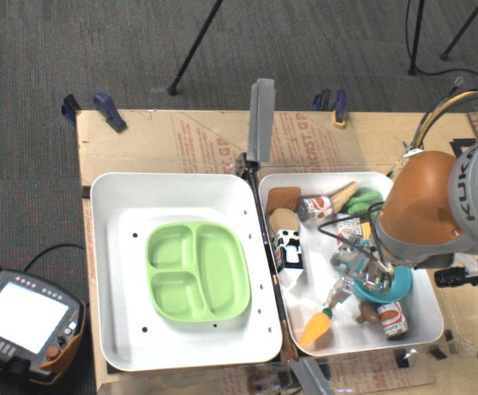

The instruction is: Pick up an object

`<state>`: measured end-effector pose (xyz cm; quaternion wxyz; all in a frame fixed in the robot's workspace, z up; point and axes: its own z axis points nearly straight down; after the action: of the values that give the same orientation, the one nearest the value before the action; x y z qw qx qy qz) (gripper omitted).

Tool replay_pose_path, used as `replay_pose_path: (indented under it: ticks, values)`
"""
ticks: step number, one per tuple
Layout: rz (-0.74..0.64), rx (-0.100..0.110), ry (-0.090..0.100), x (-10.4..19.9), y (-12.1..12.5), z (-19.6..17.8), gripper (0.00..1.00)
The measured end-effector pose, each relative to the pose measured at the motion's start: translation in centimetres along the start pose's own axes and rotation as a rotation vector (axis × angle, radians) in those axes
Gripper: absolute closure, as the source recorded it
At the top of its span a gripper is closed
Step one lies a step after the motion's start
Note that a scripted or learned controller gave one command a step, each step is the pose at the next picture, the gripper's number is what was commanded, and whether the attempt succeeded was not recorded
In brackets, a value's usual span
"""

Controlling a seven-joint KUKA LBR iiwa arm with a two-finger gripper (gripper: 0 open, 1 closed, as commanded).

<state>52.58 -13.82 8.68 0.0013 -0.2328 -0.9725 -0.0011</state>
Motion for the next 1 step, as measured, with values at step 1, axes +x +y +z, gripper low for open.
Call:
replay_pose_path:
  ticks: [1]
  values:
    - [-0.041,-0.011,0.007,-4.87,-1.07,-0.02,0.0]
